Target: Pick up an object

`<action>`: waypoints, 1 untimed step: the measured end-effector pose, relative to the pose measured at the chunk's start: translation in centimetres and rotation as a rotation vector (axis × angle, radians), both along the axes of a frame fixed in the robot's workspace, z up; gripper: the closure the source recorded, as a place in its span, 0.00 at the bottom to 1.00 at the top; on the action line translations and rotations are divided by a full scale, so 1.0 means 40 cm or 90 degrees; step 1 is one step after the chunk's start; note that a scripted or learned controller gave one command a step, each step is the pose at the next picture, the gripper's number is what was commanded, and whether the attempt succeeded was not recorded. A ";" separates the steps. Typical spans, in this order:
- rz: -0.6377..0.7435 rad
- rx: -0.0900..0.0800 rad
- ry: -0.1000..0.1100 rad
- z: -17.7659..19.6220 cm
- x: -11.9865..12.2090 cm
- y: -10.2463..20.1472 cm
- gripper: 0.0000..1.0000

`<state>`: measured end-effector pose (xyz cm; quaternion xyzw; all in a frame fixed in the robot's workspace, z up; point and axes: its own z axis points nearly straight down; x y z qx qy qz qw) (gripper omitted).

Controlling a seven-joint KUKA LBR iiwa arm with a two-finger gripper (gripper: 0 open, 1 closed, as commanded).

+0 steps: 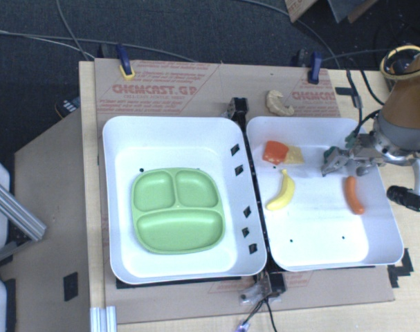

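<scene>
Green three-compartment plastic plate (177,211) lies in the left white bin (120,185), nearest the lens. Right white bin (376,244) holds a yellow banana (283,191), an orange-red block (275,151) touching a pale yellow piece (293,156), and an orange carrot-shaped piece (354,195). Grey gripper (332,163) hovers low between block and carrot; jaw state cannot be told. Nothing seen gripped.

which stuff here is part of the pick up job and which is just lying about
Part of the job: gripper; banana, orange sausage-shaped piece, red block and pale yellow piece, all in the right bin.

Lying about: green divided plate in the left bin; beige piece on the board; blue clamps.
</scene>
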<state>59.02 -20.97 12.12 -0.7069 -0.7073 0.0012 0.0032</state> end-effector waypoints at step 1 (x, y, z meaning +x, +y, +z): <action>0.000 -0.001 -0.005 0.036 0.005 -0.001 1.00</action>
